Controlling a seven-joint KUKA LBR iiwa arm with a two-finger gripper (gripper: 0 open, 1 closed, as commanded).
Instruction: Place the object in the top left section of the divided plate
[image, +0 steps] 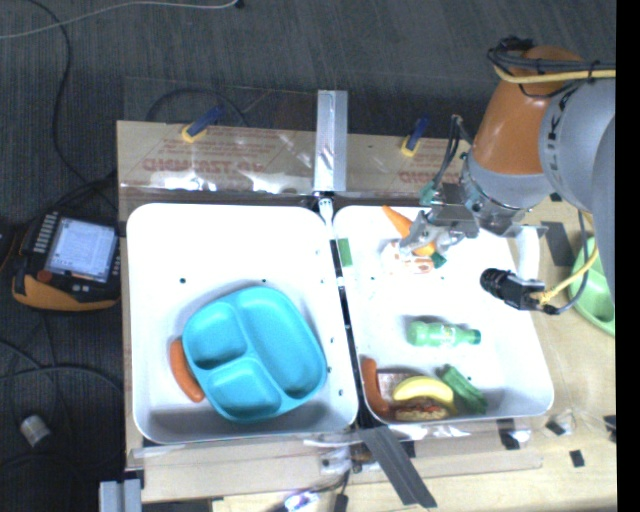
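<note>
Nearest the camera, along the lower edge of the right bin (530, 385), toy food sits in a cluster: a yellow banana (422, 388) on top of a brown bun-like piece (420, 409), a reddish sausage (369, 377) just to their left against the bin wall, and a dark green vegetable (464, 389) just to their right. Above them, near the middle of this bin, a green bottle (443, 334) lies on its side.

In the left bin (160, 240), a blue divided plate (254, 350) rests slightly tilted, with an orange sausage (184, 370) touching its left rim.

The arm (540, 110) reaches in from the right, over the upper part of the right bin. Its gripper (438, 228) hangs above a small orange and white object (418, 250) near the bin's top edge, beside an orange carrot (398, 218). Whether the fingers are open or closed on anything cannot be told from this angle. A grey-screened handheld device (70, 258) lies on the floor to the left of the bench.
</note>
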